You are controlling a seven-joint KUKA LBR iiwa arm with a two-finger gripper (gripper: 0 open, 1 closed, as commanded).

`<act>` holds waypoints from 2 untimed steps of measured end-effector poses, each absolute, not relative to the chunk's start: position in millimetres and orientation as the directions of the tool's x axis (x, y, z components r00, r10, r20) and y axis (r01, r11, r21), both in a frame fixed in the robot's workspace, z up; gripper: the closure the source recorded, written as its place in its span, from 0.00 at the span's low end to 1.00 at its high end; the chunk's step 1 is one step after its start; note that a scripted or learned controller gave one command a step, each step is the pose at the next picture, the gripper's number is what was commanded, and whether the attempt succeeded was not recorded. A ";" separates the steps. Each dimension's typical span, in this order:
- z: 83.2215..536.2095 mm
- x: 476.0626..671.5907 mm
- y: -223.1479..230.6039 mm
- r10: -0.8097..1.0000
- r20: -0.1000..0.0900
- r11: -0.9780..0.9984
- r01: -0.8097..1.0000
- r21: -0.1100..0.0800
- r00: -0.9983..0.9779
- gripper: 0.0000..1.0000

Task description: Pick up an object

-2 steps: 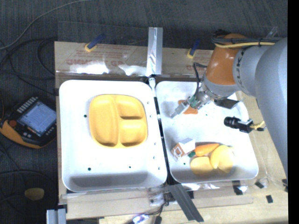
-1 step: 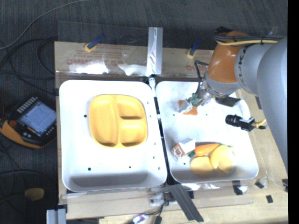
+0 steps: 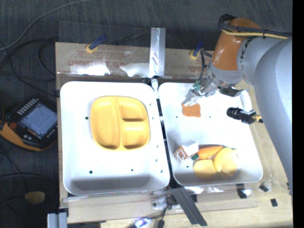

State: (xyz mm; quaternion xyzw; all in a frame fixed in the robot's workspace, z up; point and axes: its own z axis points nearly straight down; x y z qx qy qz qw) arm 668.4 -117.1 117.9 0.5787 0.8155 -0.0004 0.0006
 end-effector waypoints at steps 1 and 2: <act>117.9 668.3 -117.3 0.944 -0.002 0.330 0.944 0.000 -0.330 0.00; 92.4 637.9 -121.6 0.907 -0.012 0.422 0.907 0.013 -0.422 0.00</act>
